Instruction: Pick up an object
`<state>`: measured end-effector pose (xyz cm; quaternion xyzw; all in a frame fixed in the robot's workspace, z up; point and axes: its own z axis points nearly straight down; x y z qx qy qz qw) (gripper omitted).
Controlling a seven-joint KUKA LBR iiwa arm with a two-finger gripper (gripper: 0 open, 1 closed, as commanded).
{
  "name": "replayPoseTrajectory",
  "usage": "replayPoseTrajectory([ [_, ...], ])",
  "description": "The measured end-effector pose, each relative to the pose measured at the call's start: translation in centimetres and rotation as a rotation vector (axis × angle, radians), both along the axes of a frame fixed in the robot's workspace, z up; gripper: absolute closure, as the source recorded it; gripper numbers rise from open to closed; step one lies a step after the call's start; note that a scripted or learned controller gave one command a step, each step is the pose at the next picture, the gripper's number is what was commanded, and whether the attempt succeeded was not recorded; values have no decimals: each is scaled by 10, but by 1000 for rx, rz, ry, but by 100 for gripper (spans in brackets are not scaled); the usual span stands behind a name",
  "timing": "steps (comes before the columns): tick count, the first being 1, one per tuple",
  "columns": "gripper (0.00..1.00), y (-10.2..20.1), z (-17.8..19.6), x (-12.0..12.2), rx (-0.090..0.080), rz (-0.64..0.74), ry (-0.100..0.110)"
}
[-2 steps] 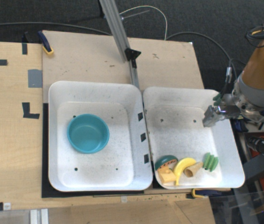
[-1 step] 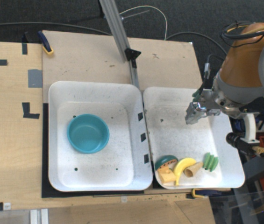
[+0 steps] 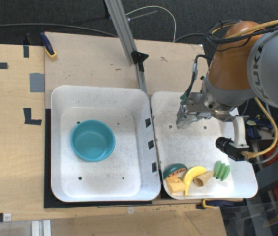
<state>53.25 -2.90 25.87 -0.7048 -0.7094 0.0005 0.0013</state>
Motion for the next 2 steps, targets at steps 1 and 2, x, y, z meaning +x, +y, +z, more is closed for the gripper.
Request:
replayPoseTrajectory([
  [1,100,53,-15,26,0,0,0],
  [2,100,111,-24,51,0,1,-1],
])
